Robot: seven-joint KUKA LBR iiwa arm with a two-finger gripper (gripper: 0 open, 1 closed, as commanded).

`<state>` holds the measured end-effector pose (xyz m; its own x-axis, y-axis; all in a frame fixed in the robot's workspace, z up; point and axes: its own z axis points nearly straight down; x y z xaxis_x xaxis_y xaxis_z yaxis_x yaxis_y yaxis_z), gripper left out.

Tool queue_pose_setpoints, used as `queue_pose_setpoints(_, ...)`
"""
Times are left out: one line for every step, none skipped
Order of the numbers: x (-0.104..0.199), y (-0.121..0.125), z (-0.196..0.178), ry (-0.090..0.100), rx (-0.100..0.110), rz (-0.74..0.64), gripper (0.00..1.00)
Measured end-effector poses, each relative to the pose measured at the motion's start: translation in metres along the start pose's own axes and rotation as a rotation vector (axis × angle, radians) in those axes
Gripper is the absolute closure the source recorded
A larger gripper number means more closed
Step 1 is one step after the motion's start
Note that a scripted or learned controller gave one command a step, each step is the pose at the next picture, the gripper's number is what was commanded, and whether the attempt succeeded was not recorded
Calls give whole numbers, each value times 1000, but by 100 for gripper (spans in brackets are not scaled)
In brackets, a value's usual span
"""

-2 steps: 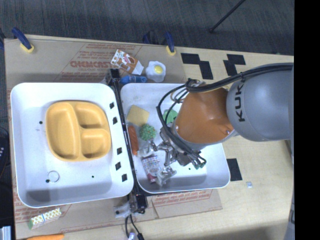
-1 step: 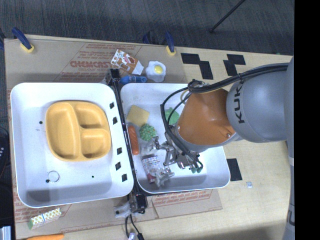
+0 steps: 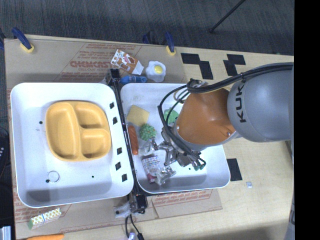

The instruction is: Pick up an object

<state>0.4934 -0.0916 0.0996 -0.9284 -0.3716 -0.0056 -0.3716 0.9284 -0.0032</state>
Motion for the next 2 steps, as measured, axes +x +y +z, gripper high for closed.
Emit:
queue_pose_setpoints(3,2,5,0,0,-74,0)
queue_pose_setpoints(4,4,5,2,-2,-120,0)
